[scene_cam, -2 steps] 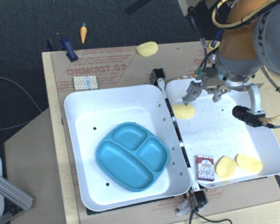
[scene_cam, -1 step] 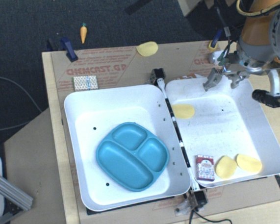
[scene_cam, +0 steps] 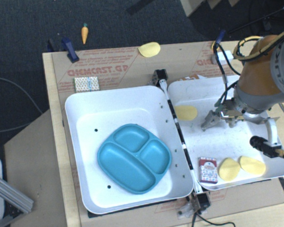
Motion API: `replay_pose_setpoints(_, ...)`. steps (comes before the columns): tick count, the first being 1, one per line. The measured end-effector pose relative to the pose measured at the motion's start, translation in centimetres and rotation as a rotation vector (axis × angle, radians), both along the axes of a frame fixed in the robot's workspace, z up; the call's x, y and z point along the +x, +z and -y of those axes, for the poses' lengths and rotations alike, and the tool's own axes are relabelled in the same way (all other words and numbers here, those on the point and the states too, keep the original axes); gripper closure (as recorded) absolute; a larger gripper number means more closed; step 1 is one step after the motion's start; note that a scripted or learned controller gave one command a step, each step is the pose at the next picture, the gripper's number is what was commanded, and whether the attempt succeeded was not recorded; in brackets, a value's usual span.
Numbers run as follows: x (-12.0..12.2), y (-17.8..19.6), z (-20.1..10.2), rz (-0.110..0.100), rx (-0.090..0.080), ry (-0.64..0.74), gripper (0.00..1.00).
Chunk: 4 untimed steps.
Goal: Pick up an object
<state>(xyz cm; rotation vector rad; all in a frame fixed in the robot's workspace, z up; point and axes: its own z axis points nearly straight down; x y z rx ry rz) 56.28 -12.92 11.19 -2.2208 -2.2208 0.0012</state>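
Right of centre, the pincer [scene_cam: 208, 121] is hovering open and empty beside a yellow chip [scene_cam: 186, 112], probably light, brittle, best pinched edgewise.

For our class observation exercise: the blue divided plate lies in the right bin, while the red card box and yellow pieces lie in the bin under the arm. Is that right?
One detail is wrong. The camera view shows the blue divided plate in the left bin, not the right. The rest holds: the red card box and yellow pieces lie in the right bin, under the arm.
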Motion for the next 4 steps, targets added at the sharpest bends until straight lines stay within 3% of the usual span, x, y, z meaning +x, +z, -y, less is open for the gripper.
replay_pose_setpoints(1,8.1,-2.7,-2.2,0.002,0.000,0.001,0.00)
replay_pose_setpoints(3,8.0,-2.7,-3.3,0.000,0.000,0.000,0.00)
replay_pose_setpoints(4,7.9,-2.7,-0.8,0.003,-0.002,0.000,0.00)
